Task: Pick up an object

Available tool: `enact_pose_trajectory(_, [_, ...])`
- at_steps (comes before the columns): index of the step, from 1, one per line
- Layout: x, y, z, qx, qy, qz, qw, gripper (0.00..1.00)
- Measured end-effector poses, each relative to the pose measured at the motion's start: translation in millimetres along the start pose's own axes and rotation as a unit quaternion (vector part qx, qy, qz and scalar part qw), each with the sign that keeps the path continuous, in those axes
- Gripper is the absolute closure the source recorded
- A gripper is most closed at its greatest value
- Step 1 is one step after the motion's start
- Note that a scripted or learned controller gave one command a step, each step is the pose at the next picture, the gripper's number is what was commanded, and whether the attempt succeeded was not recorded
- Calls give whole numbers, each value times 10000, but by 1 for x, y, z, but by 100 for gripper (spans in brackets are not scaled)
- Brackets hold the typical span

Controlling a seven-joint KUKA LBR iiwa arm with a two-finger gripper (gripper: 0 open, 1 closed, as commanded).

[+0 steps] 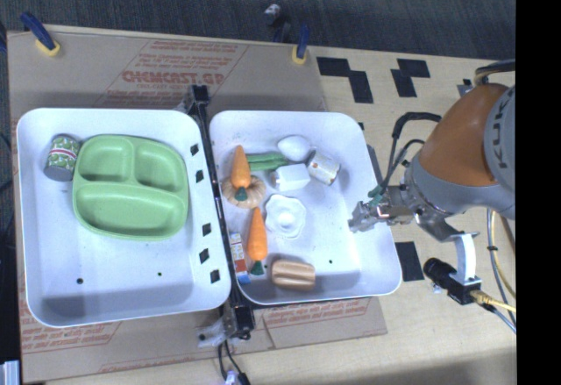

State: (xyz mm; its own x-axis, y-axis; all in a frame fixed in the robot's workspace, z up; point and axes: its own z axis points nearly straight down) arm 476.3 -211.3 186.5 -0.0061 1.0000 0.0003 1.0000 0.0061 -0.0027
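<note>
The arm is hanging over the right edge of the right bin [379, 262], with its gripper [366, 215] sitting at the centre right of the frame, just above the bin's rim; I cannot tell from here how the pincer is set, and nothing is showing in its grasp. The pickable things are crowding the left and middle of that bin: two carrots [239, 166] lying lengthwise near the divider, a bread roll [293, 273] at the lower middle, a white egg [294, 146] and a small white cup [323, 168] toward the top. The roll is looking like the safest target to me, since it is lying apart from the rest. I would be wanting the arm moving leftward first, then descending straight, straddling the roll's short side. The green plate [131, 184] is filling the left bin.
</note>
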Motion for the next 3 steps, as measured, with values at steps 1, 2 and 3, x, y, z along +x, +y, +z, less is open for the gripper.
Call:
enact_pose_trajectory(1, [0, 1, -29, -19, -3, 3, 10000, 100])
enact_pose_trajectory(2, [0, 1, -30, -26, -6, 1, 10000, 100])
enact_pose_trajectory(3, [0, 1, -46, -26, -5, 2, 10000, 100])
